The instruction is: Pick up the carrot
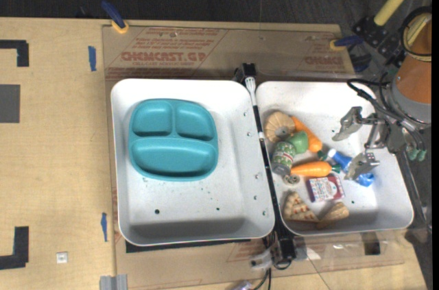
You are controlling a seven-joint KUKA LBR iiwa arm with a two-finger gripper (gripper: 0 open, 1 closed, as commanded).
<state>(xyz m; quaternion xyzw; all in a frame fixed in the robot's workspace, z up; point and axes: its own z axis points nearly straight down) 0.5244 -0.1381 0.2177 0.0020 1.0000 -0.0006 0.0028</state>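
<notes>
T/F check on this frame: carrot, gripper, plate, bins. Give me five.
1. The carrot lies in the right bin. True.
2. The gripper holds the carrot between its fingers. False: it is over the right side of that bin with nothing between the fingers, and the carrot lies apart from it among the other toy foods.
3. The teal divided plate sits in the left bin. True.
4. The plate has food in its compartments. False: all three compartments show bare teal.
5. The pizza slice lies in the left bin beside the plate. False: it is in the right bin, near the front edge, below the carrot in the view.
</notes>
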